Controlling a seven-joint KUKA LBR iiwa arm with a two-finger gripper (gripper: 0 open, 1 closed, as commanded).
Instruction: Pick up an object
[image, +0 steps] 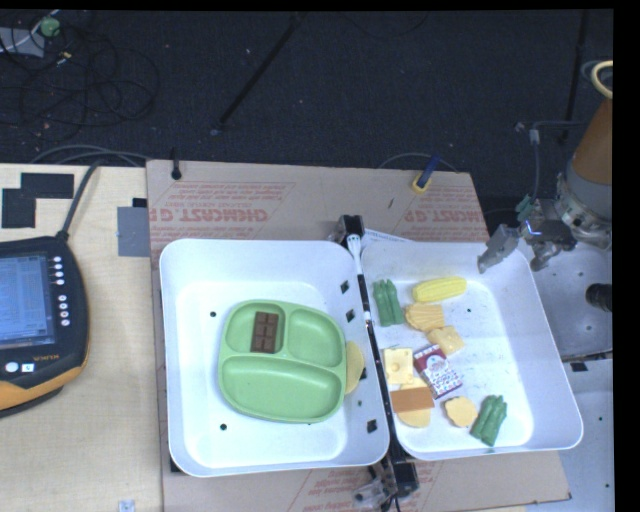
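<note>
The tool (512, 248) hangs over the far right corner of the right bin (545, 345), its fingers spread open and holding nothing. The yellow corn cob (439, 290) lies in that bin, just left of the tool and nearer.

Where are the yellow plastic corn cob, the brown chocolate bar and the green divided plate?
yellow plastic corn cob (440, 290), camera view, middle of the cob
brown chocolate bar (265, 331), camera view, centre of the bar
green divided plate (285, 395), camera view, floor of its large front compartment
</note>
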